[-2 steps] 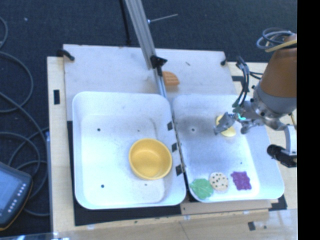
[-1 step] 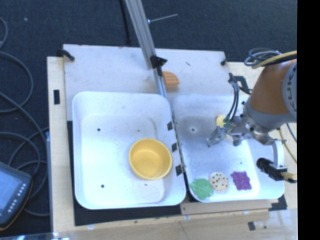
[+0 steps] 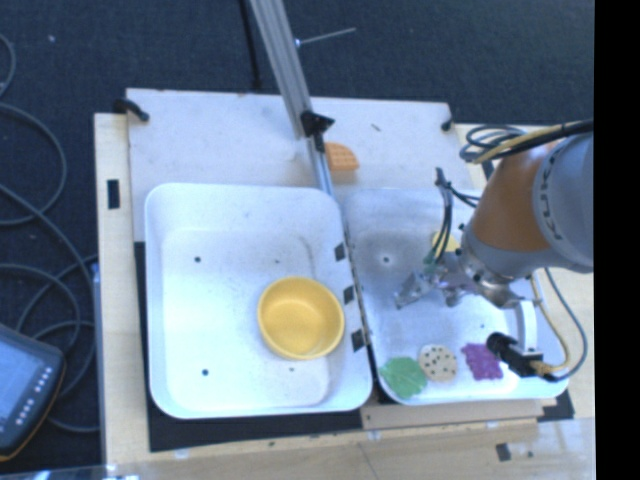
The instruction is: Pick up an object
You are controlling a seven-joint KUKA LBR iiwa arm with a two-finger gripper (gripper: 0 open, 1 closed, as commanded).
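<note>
From the camera view above the bench, the arm (image 3: 530,203) comes in from the right and its pincer (image 3: 418,290) hangs low over the right bin (image 3: 390,223). The two thin metal fingers (image 3: 408,294) seem to stand a little apart, and nothing sits between them, so the pincer holds nothing. The bare bin floor is right under it. Three small things to pick lie below the pincer in this view, close to the bin's near wall: a green piece (image 3: 403,375) almost straight below, a round tan piece with dots (image 3: 437,362) just to the right of that, and a purple piece (image 3: 483,361) farther right still. The green piece and the tan piece touch or nearly touch; I cannot tell which. Well off to the left of the pincer, in the left bin (image 3: 200,228), sits a yellow bowl (image 3: 300,317). To do this step well, I think the pincer should move toward one of the small pieces, stop right above its middle, keep its fingers apart, go down until they are on both sides of it, and only then squeeze. The purple piece looks easiest, as it lies alone. The green one sits close to the wall, so a finger could bump the rim there.
</note>
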